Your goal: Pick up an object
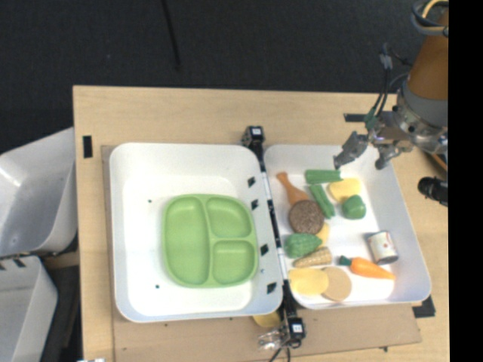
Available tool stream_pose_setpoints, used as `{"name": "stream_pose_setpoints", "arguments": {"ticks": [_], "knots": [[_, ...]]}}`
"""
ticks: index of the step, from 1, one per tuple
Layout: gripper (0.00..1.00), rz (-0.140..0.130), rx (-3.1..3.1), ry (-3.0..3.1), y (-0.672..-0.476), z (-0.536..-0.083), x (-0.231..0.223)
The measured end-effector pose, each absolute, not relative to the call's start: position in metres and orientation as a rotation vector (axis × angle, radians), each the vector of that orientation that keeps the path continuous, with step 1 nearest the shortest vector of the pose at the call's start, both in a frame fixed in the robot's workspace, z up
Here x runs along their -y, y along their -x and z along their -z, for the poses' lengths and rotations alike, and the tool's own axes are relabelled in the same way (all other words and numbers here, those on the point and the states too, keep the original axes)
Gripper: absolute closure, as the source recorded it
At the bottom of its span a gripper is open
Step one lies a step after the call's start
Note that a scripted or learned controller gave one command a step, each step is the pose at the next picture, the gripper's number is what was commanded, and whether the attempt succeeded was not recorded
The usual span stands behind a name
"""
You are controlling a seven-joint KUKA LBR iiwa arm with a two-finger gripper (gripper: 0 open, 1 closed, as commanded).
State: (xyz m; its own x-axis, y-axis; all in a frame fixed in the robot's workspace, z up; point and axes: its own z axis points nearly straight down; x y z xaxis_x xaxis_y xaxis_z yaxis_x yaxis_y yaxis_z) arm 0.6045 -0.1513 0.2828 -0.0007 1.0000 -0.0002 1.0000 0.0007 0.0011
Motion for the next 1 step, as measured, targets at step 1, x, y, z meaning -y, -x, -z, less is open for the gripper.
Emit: {"name": "stream_pose_setpoints", "arguments": {"ticks": [1], "knots": [[0.0,0.014,-2.236,-2.227,-0.5841,-0.1255,0.1057]]}}
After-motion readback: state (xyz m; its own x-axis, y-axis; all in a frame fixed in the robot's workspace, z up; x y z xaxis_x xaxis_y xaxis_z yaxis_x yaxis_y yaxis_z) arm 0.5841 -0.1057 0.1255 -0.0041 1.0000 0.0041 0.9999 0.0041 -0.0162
